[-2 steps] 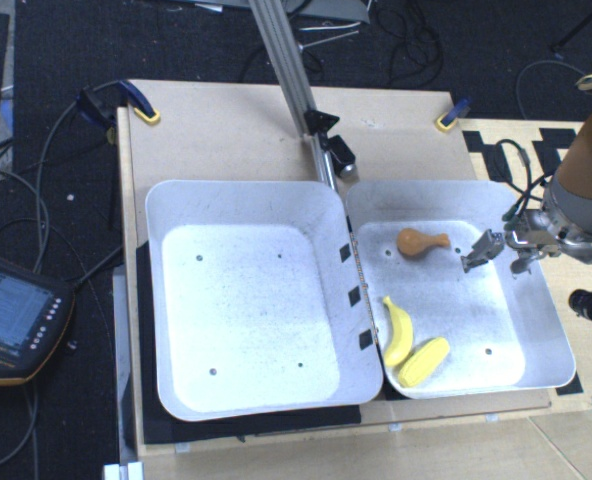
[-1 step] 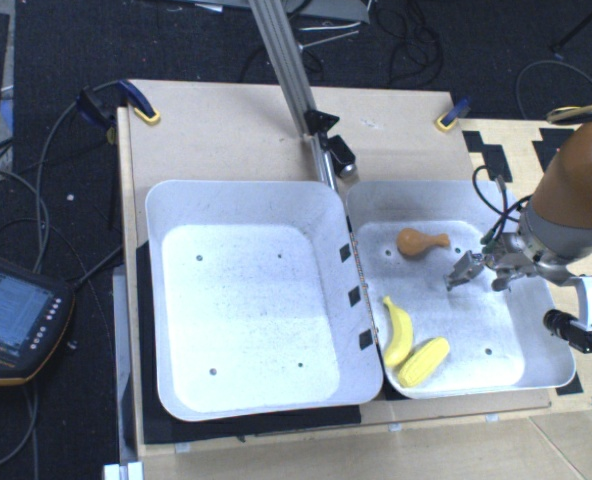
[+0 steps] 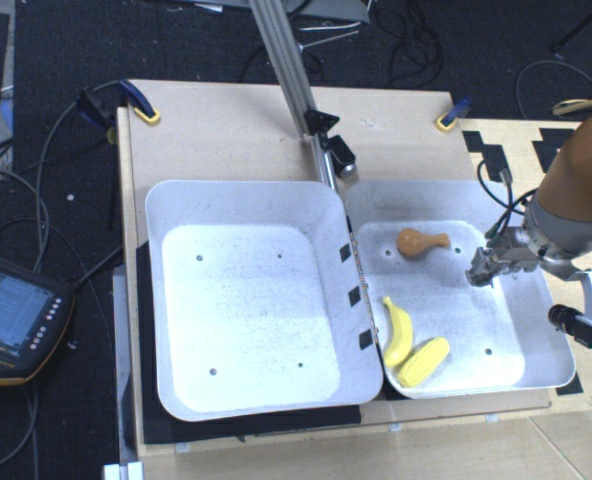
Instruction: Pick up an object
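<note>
In the right bin [image 3: 536, 368] lie three objects. An orange-brown drumstick-shaped toy [image 3: 419, 242] rests near the bin's far wall. A yellow banana [image 3: 397, 331] lies along the left wall, and a short yellow lemon-like piece [image 3: 424, 361] touches its lower end. My gripper [image 3: 480, 271] hangs over the right part of this bin, to the right of the drumstick toy and apart from it. Nothing shows between its fingers.
The left bin [image 3: 166, 218] sits beside the right one, sharing a raised middle edge. A metal pole [image 3: 291, 68] slants up from between the bins at the back. A teach pendant [image 3: 11, 318] lies off the bench at the left. Cables run across the dark floor.
</note>
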Controlling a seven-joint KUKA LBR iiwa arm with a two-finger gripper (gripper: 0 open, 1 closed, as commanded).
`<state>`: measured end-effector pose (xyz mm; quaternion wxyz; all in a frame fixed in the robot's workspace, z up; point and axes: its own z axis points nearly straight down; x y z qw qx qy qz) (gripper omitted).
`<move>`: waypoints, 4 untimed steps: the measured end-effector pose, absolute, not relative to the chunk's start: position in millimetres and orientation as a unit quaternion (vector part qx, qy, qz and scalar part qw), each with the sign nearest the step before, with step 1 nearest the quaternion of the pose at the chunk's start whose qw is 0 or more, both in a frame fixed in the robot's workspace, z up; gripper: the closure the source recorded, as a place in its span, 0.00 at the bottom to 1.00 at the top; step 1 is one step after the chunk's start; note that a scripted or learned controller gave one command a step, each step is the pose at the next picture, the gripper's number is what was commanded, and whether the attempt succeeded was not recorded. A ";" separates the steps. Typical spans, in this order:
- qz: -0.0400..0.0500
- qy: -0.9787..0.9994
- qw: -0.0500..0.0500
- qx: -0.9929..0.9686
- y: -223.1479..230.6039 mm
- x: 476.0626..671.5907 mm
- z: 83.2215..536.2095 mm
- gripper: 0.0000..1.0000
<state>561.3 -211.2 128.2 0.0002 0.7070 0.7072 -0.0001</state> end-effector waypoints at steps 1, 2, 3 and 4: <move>0.001 0.707 0.001 0.707 -210.3 561.5 170.0 1.00; 0.001 0.707 0.002 0.707 -205.3 557.9 229.9 1.00; 0.000 0.707 0.001 0.707 -205.3 558.4 247.6 1.00; 0.001 0.709 0.000 0.705 -151.4 573.6 255.8 1.00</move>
